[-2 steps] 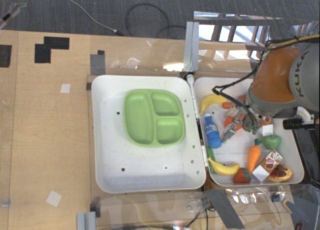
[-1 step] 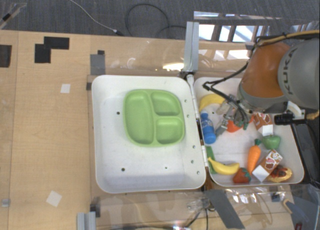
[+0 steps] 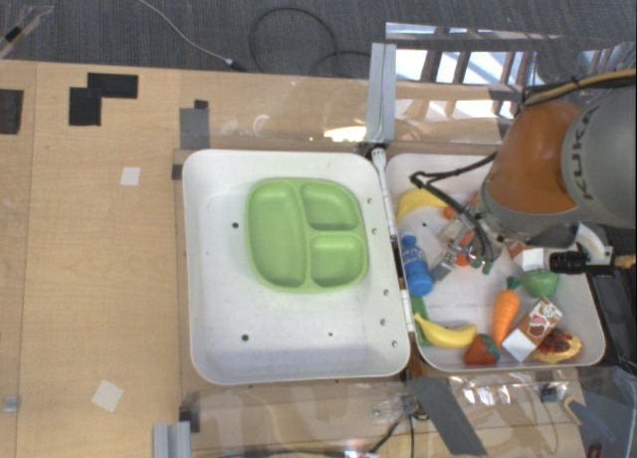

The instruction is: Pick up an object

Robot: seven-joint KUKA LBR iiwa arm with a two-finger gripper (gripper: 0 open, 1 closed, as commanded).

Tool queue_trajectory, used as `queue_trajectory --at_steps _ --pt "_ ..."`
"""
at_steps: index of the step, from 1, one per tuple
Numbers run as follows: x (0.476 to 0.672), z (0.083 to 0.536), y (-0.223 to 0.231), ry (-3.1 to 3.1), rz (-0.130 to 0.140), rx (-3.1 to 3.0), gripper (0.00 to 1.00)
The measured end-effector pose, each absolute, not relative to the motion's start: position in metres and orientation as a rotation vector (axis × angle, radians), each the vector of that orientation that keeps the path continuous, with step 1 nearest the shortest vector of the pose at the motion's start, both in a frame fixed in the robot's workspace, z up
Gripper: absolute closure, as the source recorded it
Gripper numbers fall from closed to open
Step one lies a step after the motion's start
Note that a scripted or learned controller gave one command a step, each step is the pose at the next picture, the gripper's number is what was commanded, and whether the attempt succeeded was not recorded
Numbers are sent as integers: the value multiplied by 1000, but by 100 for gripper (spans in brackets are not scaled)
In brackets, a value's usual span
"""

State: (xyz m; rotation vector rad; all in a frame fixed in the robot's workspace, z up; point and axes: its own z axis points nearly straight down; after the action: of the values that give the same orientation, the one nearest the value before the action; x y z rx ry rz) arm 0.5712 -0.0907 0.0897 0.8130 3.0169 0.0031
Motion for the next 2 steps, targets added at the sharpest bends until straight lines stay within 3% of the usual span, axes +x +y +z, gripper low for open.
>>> queue_trajectory --at_steps 1,2 --pt "633 89 -91 3045 -8 827 0" --pt "566 90 -106 3030 3 775 0"
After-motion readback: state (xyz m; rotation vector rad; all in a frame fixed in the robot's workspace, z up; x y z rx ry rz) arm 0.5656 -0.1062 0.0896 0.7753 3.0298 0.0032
